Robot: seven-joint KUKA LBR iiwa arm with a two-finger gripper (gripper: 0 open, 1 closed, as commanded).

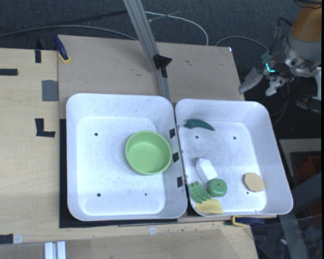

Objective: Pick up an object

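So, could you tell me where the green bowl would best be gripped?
Probably on the rim of the green bowl, coming straight down from above. It sits upright and open-mouthed in the left bin, with clear floor around it, so one jaw could go inside, one outside.

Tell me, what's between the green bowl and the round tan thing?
In the camera view, a small white bottle and a round green piece lie between the green bowl and the round tan thing, past the bins' rims.

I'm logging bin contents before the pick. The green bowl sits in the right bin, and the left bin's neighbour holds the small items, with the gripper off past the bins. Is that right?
Not quite. The camera view shows the green bowl in the left bin, not the right. The right bin holds the small items, and the gripper is off past the bins, as you said.
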